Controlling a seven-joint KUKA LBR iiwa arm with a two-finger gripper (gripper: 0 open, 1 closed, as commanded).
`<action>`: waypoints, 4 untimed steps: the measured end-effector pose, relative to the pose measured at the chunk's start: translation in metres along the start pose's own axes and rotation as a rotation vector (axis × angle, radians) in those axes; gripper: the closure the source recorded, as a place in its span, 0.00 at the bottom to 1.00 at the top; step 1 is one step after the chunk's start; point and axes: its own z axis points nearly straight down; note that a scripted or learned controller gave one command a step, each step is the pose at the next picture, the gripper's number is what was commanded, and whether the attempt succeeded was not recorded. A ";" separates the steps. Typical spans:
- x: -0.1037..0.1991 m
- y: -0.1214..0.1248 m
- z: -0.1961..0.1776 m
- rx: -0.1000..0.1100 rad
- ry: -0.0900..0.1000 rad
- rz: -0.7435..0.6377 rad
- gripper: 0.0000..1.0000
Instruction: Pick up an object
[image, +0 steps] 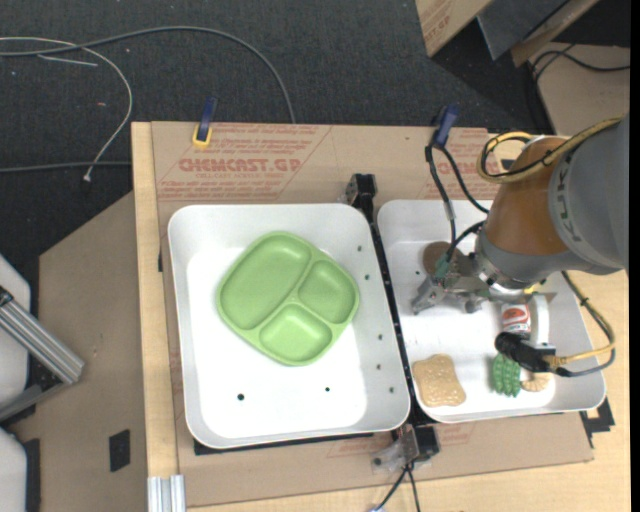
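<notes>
A: Left bin (200, 400)?
B: One green divided plate (288, 297), lying flat near the middle.
A: Right bin (410, 225)?
B: Tan slice of toast (439, 381) at the near edge; a green toy (505, 375) just right of it; a small red-and-white can (516, 319) behind the toy.
A: Arm?
B: Reaches in from the right. Gripper (448, 285) low over the right bin, behind the toast, apart from all three items.
A: Grasp?
B: Can't tell. Nothing visibly held.
</notes>
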 end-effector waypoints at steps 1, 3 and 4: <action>0.000 0.001 -0.013 -0.005 -0.001 0.001 1.00; 0.003 0.009 -0.139 -0.013 -0.003 -0.002 1.00; 0.003 0.009 -0.154 -0.008 -0.003 -0.001 1.00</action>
